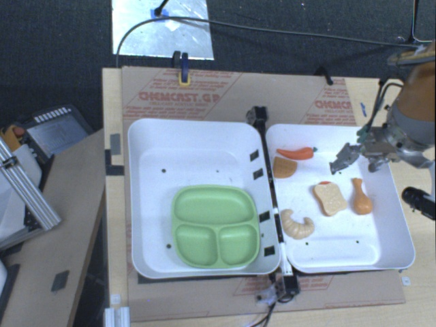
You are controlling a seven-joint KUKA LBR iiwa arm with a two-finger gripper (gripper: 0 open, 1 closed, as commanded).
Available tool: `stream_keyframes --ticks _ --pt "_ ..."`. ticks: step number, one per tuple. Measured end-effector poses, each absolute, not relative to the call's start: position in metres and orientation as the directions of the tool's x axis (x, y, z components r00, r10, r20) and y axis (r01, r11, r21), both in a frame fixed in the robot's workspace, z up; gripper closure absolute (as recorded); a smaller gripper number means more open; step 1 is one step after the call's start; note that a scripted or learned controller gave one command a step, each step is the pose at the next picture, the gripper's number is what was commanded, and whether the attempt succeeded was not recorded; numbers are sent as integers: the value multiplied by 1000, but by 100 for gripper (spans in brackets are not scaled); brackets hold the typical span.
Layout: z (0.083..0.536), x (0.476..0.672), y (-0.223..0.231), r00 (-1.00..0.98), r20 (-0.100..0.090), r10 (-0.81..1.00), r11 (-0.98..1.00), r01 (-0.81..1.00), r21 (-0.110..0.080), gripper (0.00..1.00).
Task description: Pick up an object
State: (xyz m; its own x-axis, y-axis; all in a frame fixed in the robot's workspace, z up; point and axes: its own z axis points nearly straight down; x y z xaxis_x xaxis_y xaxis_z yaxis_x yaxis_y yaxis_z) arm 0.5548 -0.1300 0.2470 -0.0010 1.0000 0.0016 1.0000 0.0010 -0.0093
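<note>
Two bins: left [146, 148] holding green tray [215, 225]; right [381, 247] holding bread [330, 198], croissant [298, 225], carrot [297, 153], drumstick [360, 196]. Gripper [346, 159] hovering, grip state unclear.

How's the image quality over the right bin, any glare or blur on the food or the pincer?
Camera view: the right bin is evenly lit, no glare; the bread and croissant look fairly sharp with faint shadows; the pincer is dark and slightly soft, so its detail is hard to read; the foil sheet up top glares.
</note>
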Motion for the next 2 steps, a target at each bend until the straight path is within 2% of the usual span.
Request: stream_keyframes --ticks 1,2 --pt "253 557 -130 -3 0 1000 3 1000 1 0" --pt "204 564 -123 -4 1 1000 4 1000 -3 0"
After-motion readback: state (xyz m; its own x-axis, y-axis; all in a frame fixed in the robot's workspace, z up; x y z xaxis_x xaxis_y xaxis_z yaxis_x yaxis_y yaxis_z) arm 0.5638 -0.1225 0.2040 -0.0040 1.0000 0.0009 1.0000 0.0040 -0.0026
